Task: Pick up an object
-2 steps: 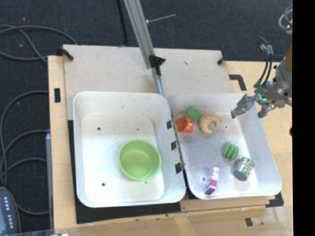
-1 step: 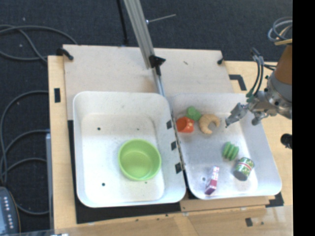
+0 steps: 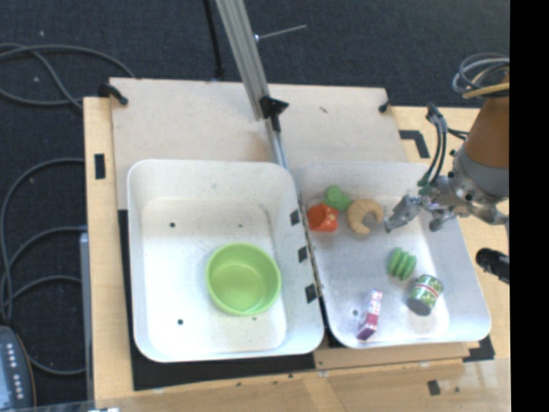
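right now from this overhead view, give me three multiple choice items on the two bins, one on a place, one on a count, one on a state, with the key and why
1. Where is the green bowl?
A. in the left bin
B. in the right bin
C. on the bare bench

2. How many objects lie in the right bin?
A. two
B. four
C. six

3. How does the gripper stand?
A. lifted with the bowl between its fingers
B. over the right bin's upper right part, nothing between its fingers
C. over the left bin

Key:
1 A: the bowl sits on the left bin's floor.
2 C: red piece, green piece, tan croissant, ridged green piece, can, pink carton.
3 B: it hangs just right of the croissant, holding nothing.
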Controlling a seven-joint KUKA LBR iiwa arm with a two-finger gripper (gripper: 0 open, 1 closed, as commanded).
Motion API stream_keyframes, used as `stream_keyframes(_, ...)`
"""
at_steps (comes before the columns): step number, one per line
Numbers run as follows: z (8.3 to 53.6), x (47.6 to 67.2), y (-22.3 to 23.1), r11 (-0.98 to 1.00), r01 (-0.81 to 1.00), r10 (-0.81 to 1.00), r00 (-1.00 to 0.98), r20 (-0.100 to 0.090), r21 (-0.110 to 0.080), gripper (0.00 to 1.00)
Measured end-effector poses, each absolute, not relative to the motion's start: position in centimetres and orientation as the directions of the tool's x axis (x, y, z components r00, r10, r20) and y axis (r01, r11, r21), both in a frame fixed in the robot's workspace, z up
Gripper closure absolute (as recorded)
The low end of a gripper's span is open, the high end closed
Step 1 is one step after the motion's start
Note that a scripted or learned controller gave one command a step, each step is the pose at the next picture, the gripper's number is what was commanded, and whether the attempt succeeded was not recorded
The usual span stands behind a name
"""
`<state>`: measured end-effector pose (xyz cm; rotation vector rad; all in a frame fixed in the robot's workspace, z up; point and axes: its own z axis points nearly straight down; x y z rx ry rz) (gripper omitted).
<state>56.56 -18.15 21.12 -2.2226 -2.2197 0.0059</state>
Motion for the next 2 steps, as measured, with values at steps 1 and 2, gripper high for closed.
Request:
stream_keyframes(1,15.1,55.8,-18.7,-0.001,1.000,1.000,0.001,-0.001,-0.005,0.00)
stream_keyframes(2,16.6,56.1,-18.7,-0.005,1.000,1.000,0.005,-0.001,0.005,1.00)
